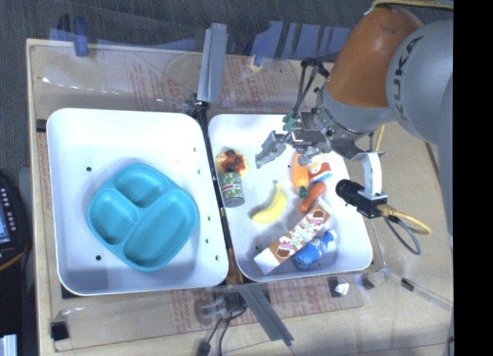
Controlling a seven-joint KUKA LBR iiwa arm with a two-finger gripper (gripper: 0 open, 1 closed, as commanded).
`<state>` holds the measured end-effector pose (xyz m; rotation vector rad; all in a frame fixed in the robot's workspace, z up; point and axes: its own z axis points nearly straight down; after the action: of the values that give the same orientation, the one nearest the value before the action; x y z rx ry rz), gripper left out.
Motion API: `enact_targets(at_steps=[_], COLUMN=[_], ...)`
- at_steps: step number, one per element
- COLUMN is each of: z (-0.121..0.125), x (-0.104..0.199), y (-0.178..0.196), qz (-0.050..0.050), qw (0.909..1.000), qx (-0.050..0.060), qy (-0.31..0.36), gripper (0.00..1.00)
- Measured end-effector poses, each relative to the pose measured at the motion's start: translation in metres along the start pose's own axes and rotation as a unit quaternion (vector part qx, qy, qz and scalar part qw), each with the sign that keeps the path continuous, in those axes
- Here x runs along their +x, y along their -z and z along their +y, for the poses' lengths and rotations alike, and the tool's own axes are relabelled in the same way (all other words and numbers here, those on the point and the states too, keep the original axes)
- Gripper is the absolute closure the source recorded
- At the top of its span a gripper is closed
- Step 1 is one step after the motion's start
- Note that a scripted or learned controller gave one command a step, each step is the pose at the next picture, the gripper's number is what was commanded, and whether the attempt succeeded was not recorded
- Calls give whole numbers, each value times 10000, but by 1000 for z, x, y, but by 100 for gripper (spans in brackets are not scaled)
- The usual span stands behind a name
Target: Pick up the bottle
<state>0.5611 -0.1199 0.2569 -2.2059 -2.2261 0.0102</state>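
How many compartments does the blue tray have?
3: the blue tray in the left bin has one at its top, one left, and one larger at lower right.

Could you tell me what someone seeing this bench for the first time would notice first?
Probably the large blue divided plate, lying alone in the left bin. Next, the grey arm with its orange band reaching in from the right, its gripper over the right bin. Beneath it lies a bright clutter: a banana, a small can, a blue bottle.
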Motion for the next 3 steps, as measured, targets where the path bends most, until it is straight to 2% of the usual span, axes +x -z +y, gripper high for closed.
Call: enact_targets(at_steps=[1, 2, 3], z=[39, 84, 85], x=[-58, -83, -81], y=[-10, -38, -31], qz=[-7, -7, -7], qw=[9980, 9935, 9932], qx=[-21, -26, -9], qy=[633, 1137, 1164], gripper=[0, 0, 100])
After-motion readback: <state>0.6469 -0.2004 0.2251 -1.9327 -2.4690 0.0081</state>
